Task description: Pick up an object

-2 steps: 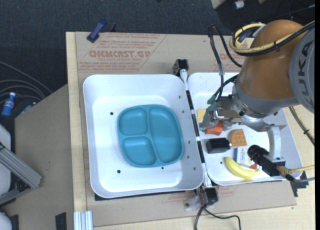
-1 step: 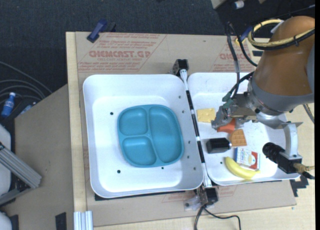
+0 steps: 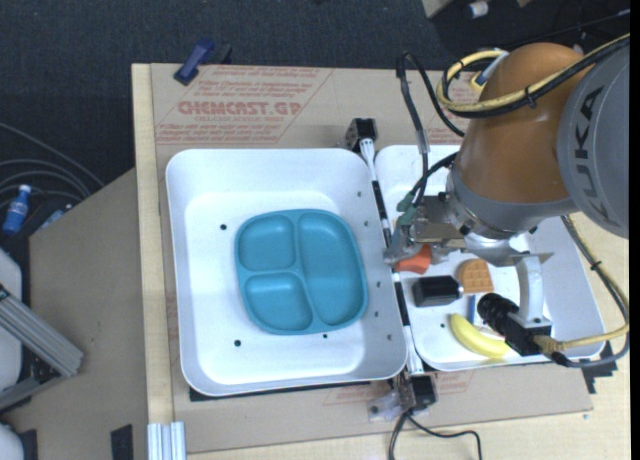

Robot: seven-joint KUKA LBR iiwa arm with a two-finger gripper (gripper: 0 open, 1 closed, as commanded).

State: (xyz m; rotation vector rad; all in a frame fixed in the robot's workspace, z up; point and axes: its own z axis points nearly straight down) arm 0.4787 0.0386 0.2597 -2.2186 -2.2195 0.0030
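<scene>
Beside right bin's (image 3: 590,298) left edge, tool (image 3: 408,248).

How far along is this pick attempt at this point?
Done: the arm has reached over the right bin, and its hand sits low by the bin's left wall, beside a red-orange object. In hand: nothing visibly; I cannot tell whether anything is gripped. Left: grasping and lifting. The black block, banana and waffle-like piece lie on the bin floor; the blue tray rests in the left bin.
</scene>
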